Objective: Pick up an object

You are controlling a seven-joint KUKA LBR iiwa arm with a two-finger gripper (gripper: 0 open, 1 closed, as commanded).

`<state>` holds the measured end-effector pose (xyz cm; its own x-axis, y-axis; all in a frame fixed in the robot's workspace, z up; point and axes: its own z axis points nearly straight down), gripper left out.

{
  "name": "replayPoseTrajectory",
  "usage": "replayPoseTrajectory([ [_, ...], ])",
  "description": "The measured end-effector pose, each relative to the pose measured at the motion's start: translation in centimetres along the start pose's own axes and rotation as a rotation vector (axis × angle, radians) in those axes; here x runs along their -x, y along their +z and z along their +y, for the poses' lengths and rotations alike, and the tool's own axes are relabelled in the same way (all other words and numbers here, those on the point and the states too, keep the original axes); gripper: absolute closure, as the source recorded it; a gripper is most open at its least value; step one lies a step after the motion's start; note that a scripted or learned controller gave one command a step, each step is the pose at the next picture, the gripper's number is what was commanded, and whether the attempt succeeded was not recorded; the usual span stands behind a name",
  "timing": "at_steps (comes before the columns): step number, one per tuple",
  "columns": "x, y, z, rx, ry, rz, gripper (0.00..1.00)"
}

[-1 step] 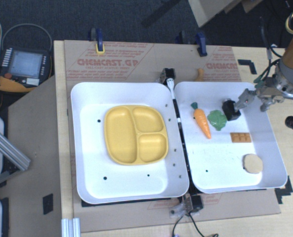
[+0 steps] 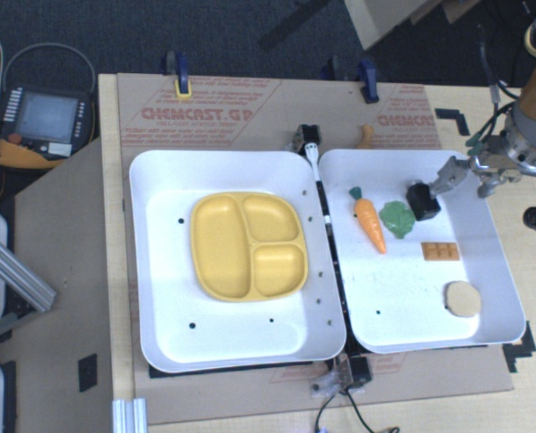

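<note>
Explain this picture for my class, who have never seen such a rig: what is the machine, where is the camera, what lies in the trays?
One camera, fixed above the bench, looks down at a slant. The machine is a robot arm reaching in from the right. Its end effector hangs over the right bin's far edge; whether it holds anything is unclear. The left bin holds a yellow divided plate. The right bin holds a carrot, a green piece, an orange-brown wafer and a pale round disc.
</note>
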<state>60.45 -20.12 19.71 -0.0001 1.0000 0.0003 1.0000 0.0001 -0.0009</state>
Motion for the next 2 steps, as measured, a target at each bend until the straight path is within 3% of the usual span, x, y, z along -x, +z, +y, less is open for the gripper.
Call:
replayPoseTrajectory([
  [2,-0.6,8.5,0.2,-0.004,-0.001,0.001,0.00],
])
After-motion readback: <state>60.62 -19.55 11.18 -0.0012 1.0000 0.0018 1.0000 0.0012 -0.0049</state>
